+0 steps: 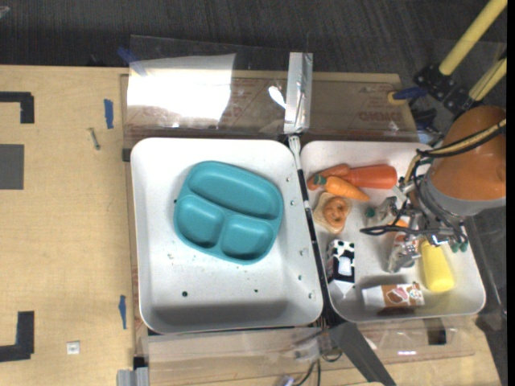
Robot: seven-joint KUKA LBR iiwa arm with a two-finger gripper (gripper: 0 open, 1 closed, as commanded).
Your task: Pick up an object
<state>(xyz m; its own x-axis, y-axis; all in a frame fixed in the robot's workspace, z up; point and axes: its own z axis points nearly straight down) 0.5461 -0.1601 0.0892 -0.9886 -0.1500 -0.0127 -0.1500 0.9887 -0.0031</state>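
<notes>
The right bin [471, 300] holds several small objects. Two orange carrots [362, 177] lie at its far side, with a tan round pastry [333, 211] just below them. A black-and-white item [344, 261] rests near the bin's left wall. A white and brown packet [394, 295] lies along the near wall. A yellow bottle [437, 267] lies at the right. My gripper [401, 248] hangs low over the middle of this bin, just left of the yellow bottle and above the packet. The arm's orange band [479, 163] is above it to the right.
The left bin [153, 288] bears a teal divided plate [228, 210]. A clear plastic sheet [201, 95] stands behind the bins. Cables [418, 207] trail around the wrist. A yellow-black stand [467, 39] is at the far right corner.
</notes>
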